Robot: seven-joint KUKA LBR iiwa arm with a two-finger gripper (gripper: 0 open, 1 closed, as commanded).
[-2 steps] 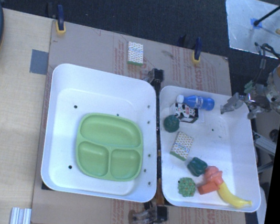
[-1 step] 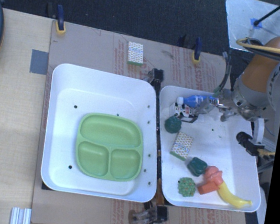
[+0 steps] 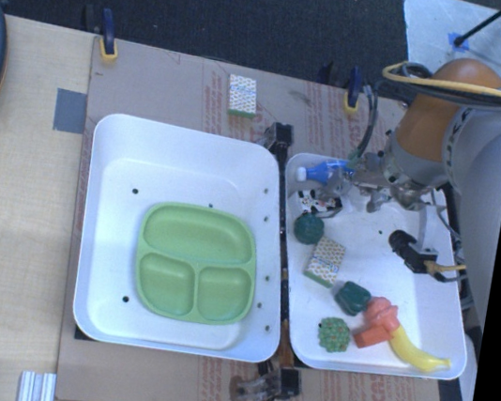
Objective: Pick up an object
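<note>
We judge the approach under way: our gripper (image 3: 319, 202) hangs low at the right white bin's (image 3: 438, 302) far-left corner, just above a dark green ball (image 3: 309, 227). Next we need a clean descent and closure. Jaw state: we cannot tell.

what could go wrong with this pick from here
The gripper is low at the right bin's top-left corner, beside the wall, so it may scrape the rim. The dark green ball just below it looks round and could roll away. The toys lower down sit bunched, so a grab there might catch two.
</note>
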